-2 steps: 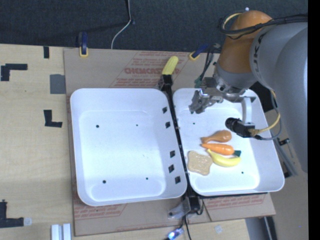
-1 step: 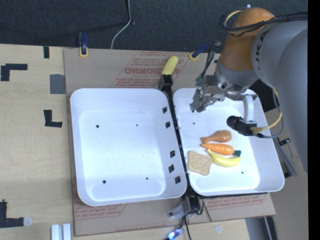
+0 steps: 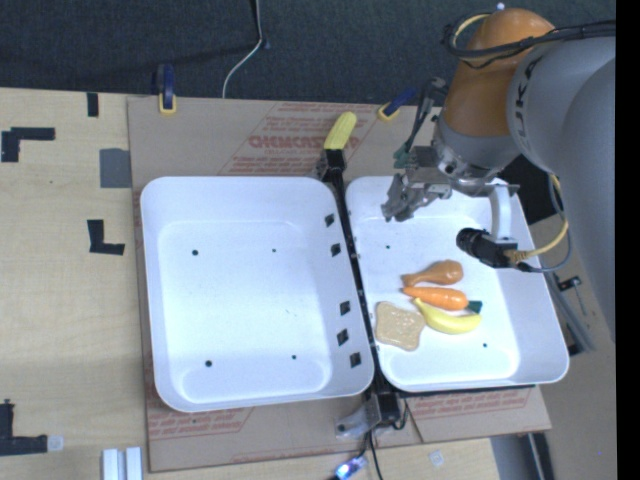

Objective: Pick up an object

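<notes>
While end effector [image 3: 398,208] hovers, grip unclear, banana [image 3: 447,318], carrot [image 3: 436,296], bread [image 3: 398,326] nearby.

Open floor fills the right bin's [image 3: 500,368] far half — nearer in, chicken leg [image 3: 437,273], carrot [image 3: 436,296], banana [image 3: 449,319] and toast [image 3: 398,326] crowd together.

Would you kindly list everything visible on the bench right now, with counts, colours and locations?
bins: two, white, side by side on the cardboard.
toy carrot: one, orange, right bin.
toy banana: one, yellow, right bin, below the carrot.
toy drumstick: one, tan-orange, right bin, above the carrot.
toy bread slice: one, beige, right bin, left of the banana.
clamp handle: one, yellow, above the bins' junction.
cardboard sheet: one, brown, under the bins.
arm: one, grey with orange band, from the right.
gripper: one, dark, over the right bin's upper left part.
</notes>
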Robot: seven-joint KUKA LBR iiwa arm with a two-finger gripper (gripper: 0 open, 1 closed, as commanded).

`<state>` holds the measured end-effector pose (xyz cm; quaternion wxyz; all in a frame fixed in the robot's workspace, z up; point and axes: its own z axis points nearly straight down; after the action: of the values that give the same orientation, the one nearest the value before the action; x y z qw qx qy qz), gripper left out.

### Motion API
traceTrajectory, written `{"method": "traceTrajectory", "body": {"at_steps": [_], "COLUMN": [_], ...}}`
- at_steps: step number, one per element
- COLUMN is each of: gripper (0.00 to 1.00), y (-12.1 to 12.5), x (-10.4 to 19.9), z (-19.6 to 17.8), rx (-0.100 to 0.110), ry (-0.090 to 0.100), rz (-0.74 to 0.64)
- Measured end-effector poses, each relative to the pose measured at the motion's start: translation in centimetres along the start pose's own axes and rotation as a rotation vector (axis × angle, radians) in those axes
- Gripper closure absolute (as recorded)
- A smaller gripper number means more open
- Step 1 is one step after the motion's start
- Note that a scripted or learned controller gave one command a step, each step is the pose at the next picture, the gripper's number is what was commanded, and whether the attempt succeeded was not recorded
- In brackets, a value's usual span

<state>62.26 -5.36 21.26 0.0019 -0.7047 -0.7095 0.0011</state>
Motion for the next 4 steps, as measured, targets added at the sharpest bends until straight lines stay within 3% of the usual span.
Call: {"method": "traceTrajectory", "body": {"at_steps": [1, 2, 3, 4], "gripper": [1.0, 1.0, 1.0, 1.0], "y": [-2.3, -4.7, -7.5, -5.6], "x": [6.6, 3.6, 10.7, 12.7], "z": [-9.1, -2.3, -8.0, -12.0], "rx": [-0.012, 0.004, -0.006, -0.007], "ry": [0.002, -0.002, 0.002, 0.0], "rz": [-0.002, 0.009, -0.002, 0.002]}}
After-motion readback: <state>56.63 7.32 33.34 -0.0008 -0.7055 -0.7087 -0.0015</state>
